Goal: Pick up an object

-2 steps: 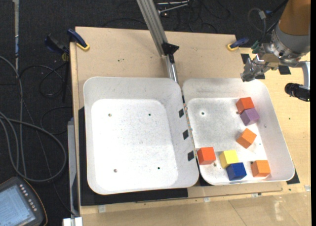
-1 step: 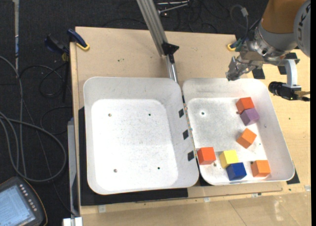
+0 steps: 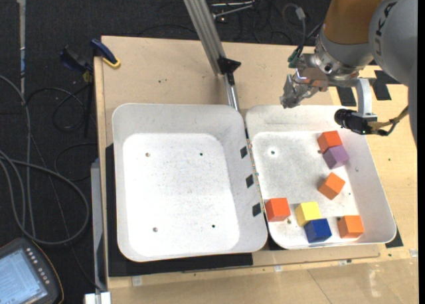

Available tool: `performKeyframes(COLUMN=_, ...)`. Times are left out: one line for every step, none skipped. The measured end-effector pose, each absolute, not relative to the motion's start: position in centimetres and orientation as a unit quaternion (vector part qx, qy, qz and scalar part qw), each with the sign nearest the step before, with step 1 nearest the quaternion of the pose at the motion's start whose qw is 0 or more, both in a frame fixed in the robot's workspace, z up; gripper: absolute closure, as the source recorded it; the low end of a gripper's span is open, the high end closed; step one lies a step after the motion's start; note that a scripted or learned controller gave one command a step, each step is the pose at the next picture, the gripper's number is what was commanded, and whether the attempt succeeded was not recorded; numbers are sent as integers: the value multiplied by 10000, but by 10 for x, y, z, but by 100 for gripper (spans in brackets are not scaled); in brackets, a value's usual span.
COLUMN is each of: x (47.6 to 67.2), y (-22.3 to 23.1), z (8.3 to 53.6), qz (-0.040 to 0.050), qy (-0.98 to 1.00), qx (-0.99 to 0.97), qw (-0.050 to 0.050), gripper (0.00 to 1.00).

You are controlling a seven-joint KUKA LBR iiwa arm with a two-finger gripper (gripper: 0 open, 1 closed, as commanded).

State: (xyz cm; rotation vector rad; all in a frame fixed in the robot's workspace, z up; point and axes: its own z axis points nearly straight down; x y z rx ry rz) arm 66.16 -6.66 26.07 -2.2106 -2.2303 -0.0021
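My gripper (image 3: pixel 291 99) hangs above the far edge of the right bin (image 3: pixel 285 118), near its back left corner, with nothing visible between its fingers. In that bin lie several blocks: an orange one (image 3: pixel 329 141) and a purple one (image 3: pixel 336 156) touching at the back right, an orange one (image 3: pixel 331 185) in the middle right, an orange one (image 3: pixel 277 209) at the front left, a yellow one (image 3: pixel 307 213) beside a blue one (image 3: pixel 318 229), and an orange one (image 3: pixel 350 226) at the front right. All blocks sit well below and to the right of the gripper.
The left bin (image 3: pixel 178 176) lies beside the right one, with black clips along the seam. A slanted metal pole (image 3: pixel 202 20) crosses the bench at the back. A blue and yellow clamp (image 3: pixel 103 52) sits at the back left corner.
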Motion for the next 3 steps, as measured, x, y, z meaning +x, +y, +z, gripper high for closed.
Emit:
performKeyframes(x=651, y=-17, z=263, qz=-2, qy=-7099, qx=-7043, qw=12, gripper=100)
performKeyframes(x=638, y=34, z=242, qz=8, qy=-7097, qx=-7045, qw=15, gripper=100)
performKeyframes(x=635, y=82, z=229, qz=5, qy=-7097, qx=-7045, qw=11, gripper=100)
